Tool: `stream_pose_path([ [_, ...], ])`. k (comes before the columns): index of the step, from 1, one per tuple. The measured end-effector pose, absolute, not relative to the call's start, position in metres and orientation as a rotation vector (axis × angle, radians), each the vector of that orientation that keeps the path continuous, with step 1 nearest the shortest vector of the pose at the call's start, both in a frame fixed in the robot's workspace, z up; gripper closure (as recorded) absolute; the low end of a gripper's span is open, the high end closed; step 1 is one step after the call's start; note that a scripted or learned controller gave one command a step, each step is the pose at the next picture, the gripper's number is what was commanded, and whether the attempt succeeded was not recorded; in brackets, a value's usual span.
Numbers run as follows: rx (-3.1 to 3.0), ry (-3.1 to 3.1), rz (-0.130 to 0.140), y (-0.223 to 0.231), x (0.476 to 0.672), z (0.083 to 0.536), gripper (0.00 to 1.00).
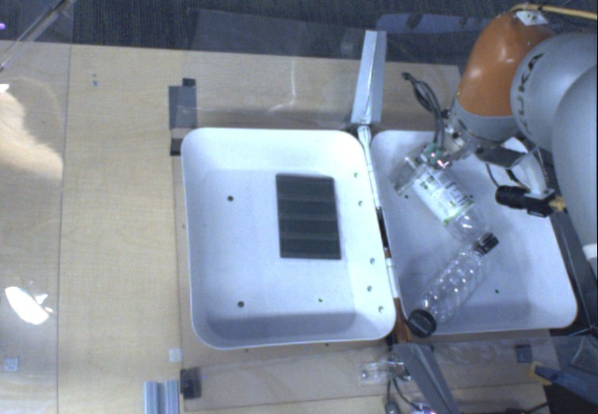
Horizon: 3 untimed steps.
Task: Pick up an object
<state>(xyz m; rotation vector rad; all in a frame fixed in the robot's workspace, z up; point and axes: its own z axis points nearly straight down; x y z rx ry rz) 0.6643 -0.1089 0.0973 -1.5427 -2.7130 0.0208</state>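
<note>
Over the right bin [551, 295], near its far left corner, your gripper [435, 156] hangs below the orange band [491, 66] of the grey arm [561, 85]. You cannot tell from this slant how wide it stands or whether it grips anything. Just beneath it you see a clear plastic bottle with a label [442, 194] lying on its side, its upper end at the gripper's tip, its body running down and right across the bin floor. Nearer you, a second clear bottle [453, 286] lies slantwise, one end by the bin's front left corner. A dark cap [420, 321] sits at that corner. Beside this bin, your left bin [215, 244] holds a flat dark ridged rectangular pad [308, 216] at its middle, well apart from the gripper.
</note>
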Motion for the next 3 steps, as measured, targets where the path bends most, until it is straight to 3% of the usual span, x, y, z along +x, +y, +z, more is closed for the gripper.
stream_pose_path([
  [1,-1.515,-2.761,-0.005,-0.096,0.654,0.162,1.0],
  [2,-1.728,-2.627,-0.003,-0.098,0.669,0.156,1.0],
  [3,-1.772,-2.605,-0.009,-0.065,0.645,0.189,1.0],
])
